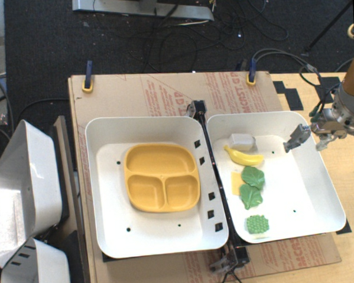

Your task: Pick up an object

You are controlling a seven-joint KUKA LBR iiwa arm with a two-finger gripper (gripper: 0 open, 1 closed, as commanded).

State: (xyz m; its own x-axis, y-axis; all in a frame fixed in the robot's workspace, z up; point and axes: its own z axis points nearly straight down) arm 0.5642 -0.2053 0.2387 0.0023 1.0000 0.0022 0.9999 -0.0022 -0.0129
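The right bin holds several small objects along its left side. A grey-white block lies at the top, with a yellow banana just below it. Under these come a flat yellow piece, a green leafy toy and a round bumpy green piece. My gripper hangs over the bin's upper right part, well right of the banana. It is open, with nothing between its fingers.
The left bin holds a yellow divided tray. A black divider runs between the two bins. Cardboard lies under both bins, and white containers stand at the far left.
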